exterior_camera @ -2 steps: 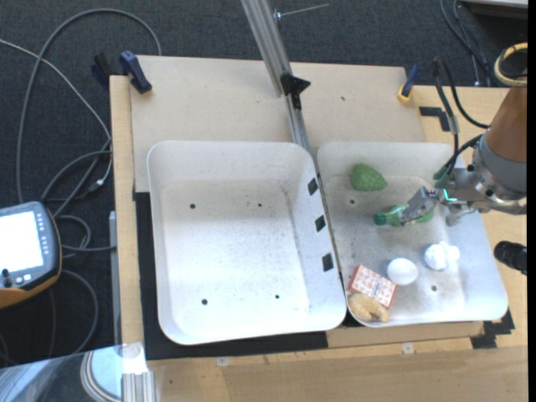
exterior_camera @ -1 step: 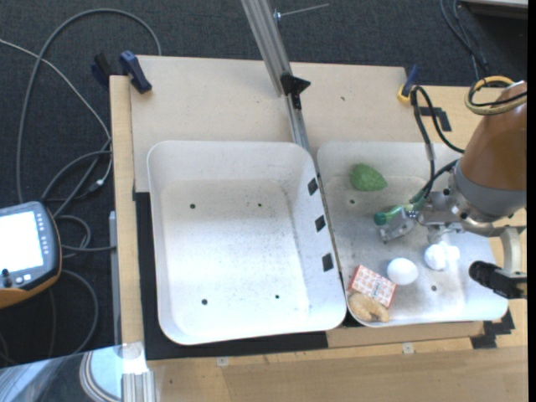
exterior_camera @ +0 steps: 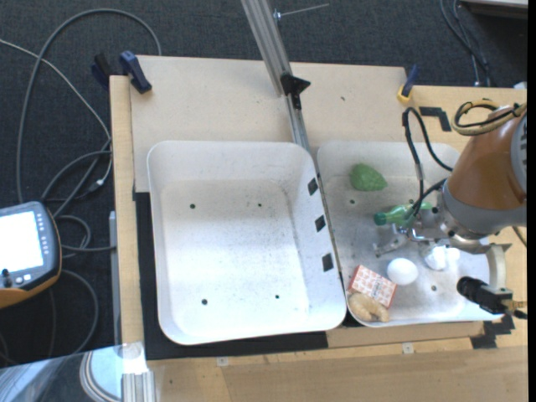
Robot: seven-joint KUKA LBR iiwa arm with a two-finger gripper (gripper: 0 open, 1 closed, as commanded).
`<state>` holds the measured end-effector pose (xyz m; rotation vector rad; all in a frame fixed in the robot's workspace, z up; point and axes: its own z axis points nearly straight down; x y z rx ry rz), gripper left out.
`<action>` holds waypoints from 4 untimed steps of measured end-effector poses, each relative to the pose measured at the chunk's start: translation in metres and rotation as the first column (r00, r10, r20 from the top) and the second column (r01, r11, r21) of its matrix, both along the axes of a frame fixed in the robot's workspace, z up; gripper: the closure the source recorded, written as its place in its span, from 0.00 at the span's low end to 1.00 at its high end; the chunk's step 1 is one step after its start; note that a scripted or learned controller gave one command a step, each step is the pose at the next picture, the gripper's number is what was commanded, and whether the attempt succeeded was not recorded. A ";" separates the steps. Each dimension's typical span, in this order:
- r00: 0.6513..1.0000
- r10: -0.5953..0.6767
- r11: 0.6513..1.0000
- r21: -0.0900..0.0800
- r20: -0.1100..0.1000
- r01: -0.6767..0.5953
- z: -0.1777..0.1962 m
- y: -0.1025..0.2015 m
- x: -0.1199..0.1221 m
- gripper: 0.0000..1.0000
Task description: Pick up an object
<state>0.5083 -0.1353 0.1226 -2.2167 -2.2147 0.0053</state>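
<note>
A: Though gathered in the right bin (exterior_camera: pixel 335 162), hardly laid in any order. Scattered loose, presumably tipped in for random picking. Where, counted from the white ball (exterior_camera: pixel 403 270)?

B: Just left of the white ball and a little lower: red-and-white packet (exterior_camera: pixel 373 284), overlapping a tan lump (exterior_camera: pixel 368 310) against the near rim. Up and left of the ball, well apart: green lump (exterior_camera: pixel 367 177). Between green lump and ball, nearer the ball: teal-green piece (exterior_camera: pixel 392 216). Just right of the ball: small white scrap (exterior_camera: pixel 437 260).

A: And the left bin (exterior_camera: pixel 155 174)?

B: Well left of the ball, past the shared wall. Probably kept as the drop side, hence apart from the clutter.

A: Arm pose?

B: Reaches in from the right, orange band (exterior_camera: pixel 494 157) and grey wrist (exterior_camera: pixel 481 208) stooped over the bin, up and right of the ball. Gripper (exterior_camera: pixel 412 231) set low, just above the ball as seen from the camera, right beside the teal-green piece. Touching it or not: cannot tell.

A: Released or clenched?

B: Cannot tell; tucked under the wrist and too blurred. No sign of a lift, so judged as not yet picked.

A: Likely target?

B: Judging by nearness alone, the teal-green piece, else the ball. Risky either way: round and smooth, liable to roll off a poor grip.
</note>
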 end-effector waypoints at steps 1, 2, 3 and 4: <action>1.000 0.000 1.000 0.000 0.002 0.000 -0.032 0.001 -0.001 0.00; 1.000 0.001 1.000 -0.001 0.008 -0.001 -0.019 0.001 0.001 1.00; 1.000 0.002 1.000 -0.004 0.013 -0.002 0.030 0.003 -0.007 1.00; 1.000 0.003 1.000 -0.005 0.015 -0.003 0.080 -0.006 -0.002 1.00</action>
